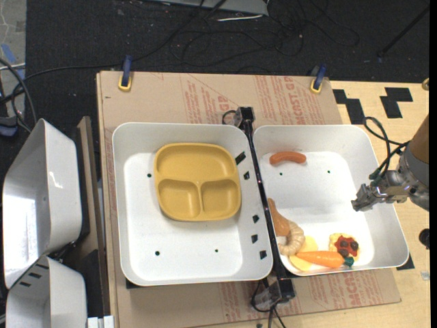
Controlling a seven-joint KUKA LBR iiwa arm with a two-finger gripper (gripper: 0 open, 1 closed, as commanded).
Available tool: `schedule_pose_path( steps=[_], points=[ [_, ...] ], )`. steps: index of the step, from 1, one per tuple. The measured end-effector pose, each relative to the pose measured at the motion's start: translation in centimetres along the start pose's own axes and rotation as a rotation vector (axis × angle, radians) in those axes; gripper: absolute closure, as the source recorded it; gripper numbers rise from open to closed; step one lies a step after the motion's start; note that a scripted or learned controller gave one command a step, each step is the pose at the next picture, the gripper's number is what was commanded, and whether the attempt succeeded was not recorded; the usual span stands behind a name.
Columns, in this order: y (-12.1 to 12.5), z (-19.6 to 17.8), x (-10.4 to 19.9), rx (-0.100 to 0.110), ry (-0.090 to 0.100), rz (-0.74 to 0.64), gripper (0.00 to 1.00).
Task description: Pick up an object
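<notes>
The right-hand shallow white bin (355,139) is the landmark here. The robot's dark hand (364,199) hangs over that bin's right side, just inside its right rim, on the grey arm (416,173) coming in from the right; how far its fingers are parted cannot be told, and nothing is seen between them.

Inside this bin, a small orange-red sausage-shaped toy (287,158) lies near the far wall, with bare white floor all around it. Along the near wall a cluster sits tightly together: a tan drumstick-shaped toy (280,221) by the left wall, a pale curled shrimp-like toy (293,241) touching it, an orange carrot-shaped toy (319,258) at the near rim, and a yellow piece with red and dark toppings (344,244) beside the carrot. The bin's middle and right half are open floor.

Left of this bin, touching it along a black divider, the second white bin (133,203) holds a yellow three-compartment plastic plate (198,181), with free floor nearer the camera.

The brown board tabletop (205,94) carries red printed lettering, too faint to read.
</notes>
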State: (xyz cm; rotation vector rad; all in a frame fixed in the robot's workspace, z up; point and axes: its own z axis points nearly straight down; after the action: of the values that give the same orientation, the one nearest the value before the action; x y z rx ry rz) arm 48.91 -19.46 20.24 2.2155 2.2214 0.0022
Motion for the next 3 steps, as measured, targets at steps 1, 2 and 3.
schedule_pose_path(
  steps=[1,2,3],
  points=[
    [2.1,-1.5,5.0,0.001,0.003,-0.006,1.00],
    [4.5,-1.7,10.6,0.001,0.003,-0.006,1.00],
    [7.3,-2.6,15.2,0.000,0.003,-0.006,1.00]
  ],
)
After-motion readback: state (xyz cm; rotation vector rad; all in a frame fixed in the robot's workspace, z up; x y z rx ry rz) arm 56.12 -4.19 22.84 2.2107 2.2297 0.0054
